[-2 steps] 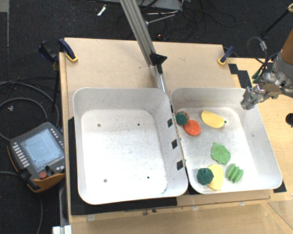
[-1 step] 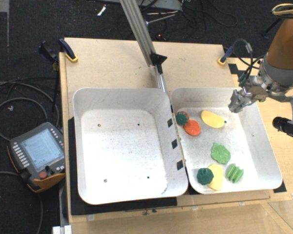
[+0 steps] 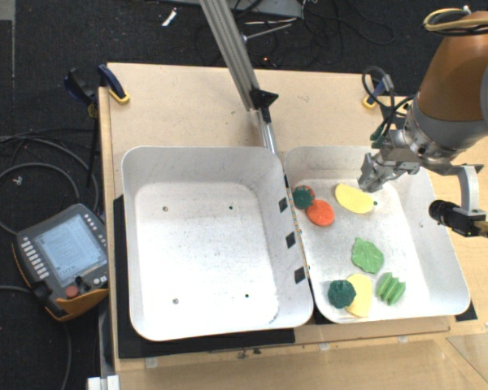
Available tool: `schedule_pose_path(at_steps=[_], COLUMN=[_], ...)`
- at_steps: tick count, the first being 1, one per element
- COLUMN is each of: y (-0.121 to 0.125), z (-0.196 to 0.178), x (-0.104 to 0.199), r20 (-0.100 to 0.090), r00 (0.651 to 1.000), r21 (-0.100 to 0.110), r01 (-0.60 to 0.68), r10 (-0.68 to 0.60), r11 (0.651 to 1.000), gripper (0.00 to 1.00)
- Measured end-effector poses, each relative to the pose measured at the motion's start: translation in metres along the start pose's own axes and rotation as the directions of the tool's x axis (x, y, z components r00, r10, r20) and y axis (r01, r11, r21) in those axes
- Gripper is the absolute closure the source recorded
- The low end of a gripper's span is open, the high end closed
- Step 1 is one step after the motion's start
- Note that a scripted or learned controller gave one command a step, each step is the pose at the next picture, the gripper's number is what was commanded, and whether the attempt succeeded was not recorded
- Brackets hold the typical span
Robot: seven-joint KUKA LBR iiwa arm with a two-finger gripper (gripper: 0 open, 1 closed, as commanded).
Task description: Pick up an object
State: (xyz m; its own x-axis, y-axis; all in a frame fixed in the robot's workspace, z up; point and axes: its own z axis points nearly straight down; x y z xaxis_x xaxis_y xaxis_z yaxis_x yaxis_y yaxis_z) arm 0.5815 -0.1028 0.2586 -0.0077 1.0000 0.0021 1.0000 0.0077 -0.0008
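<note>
The right bin (image 3: 439, 250) holds several small toys. A yellow banana-shaped piece (image 3: 355, 199) lies near its back, with an orange-red round piece (image 3: 320, 213) and a small green-and-red piece (image 3: 303, 195) to its left. Farther forward lie a light green leafy piece (image 3: 368, 256), a ridged green piece (image 3: 390, 288), a dark green piece (image 3: 340, 292) and a pale yellow piece (image 3: 360, 294). My gripper (image 3: 371, 180) hangs at the banana piece's far right end, just above it. I see nothing between its fingers.
The left bin (image 3: 146, 169) stands beside the right one, their walls meeting at the middle. A grey pole (image 3: 232, 47) slants from the back down to the bins' shared corner. A teach pendant (image 3: 61, 254) lies off the bench on the left.
</note>
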Motion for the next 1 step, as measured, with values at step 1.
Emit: schedule_pose_path(at_steps=[1], y=[-0.0013], z=[0.0144], x=[0.0591], r20=[0.0], r00=[1.0], r21=[0.001], r01=[0.001], r10=[-0.001], r11=[1.0], gripper=[1.0])
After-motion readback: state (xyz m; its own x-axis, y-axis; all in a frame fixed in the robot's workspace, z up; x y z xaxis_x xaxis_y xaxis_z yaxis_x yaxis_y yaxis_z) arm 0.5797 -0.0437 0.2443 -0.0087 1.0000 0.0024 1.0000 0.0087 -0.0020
